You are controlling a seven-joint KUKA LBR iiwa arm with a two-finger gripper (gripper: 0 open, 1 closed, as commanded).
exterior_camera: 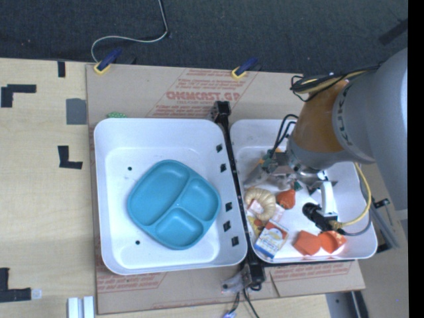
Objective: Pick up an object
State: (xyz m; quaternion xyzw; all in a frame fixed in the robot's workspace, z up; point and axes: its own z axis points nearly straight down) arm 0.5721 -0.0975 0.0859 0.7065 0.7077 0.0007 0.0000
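Farthest left on the worktop [40,197] lies bare wood with black tape marks. Next comes the left bin [109,177], where a blue divided plate [173,204] lies flat and slightly turned, well apart from the black divider [228,171] that joins the two bins and serves here as the landmark.

Just right of that divider sits the right bin [255,144], crowded along its near side. Closest to the divider are a pale ring-shaped pastry toy [260,203] and, below it, a small white and blue carton [269,240], the two touching. Further from the divider lie a small orange piece [286,198] and a larger orange block [318,242] in the bin's near corner. These are the likely things to pick, and none looks lifted.

The arm [344,121] leans in over the bin's far half, probably to come down on the cluster. Its bulk hides the hand [286,174], so whether the hand is wide, narrow or holding anything cannot be told. Cables and a black fitting [313,212] clutter the area beneath, and the arm's body is cut off farthest from the divider.
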